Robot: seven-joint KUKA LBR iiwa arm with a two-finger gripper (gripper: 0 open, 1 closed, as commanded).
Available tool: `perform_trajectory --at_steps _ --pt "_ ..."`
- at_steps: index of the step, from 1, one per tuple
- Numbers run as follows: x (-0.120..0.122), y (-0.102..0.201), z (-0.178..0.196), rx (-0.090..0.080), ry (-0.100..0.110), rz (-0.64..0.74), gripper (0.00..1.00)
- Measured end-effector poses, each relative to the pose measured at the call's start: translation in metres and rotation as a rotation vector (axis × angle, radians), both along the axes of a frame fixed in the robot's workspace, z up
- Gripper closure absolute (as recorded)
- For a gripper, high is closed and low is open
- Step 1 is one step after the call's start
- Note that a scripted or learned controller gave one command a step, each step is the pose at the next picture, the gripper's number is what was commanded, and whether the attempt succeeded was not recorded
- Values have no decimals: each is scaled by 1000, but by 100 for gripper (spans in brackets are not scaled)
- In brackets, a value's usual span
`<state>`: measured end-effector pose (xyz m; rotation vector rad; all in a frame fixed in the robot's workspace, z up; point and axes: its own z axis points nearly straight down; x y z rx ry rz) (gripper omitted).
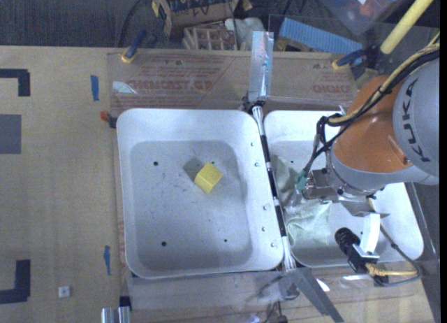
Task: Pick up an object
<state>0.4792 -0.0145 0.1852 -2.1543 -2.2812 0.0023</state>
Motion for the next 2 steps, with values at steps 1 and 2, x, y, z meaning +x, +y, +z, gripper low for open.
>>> perform_trajectory --at_steps 1,2 --pt "0 65 3 -2 -4 120 100" --pt "1 114 145 -2 -5 295 100"
